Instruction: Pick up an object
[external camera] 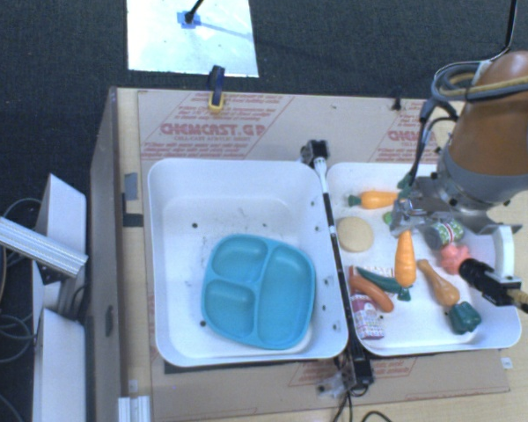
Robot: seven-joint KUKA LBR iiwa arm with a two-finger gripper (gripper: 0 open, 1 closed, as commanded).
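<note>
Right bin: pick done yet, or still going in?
Done: the arm's gripper is down in the right bin, at the top of the upright carrot. In hand: nothing visibly held; the carrot lies on the bin floor. Left: grasp and lift. The blue tray sits in the left bin.

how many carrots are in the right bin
3. One carrot lies at the bin's back near the divider, one is upright mid-bin below the gripper, one lies slanted near the front left. The arm may hide others.
</note>
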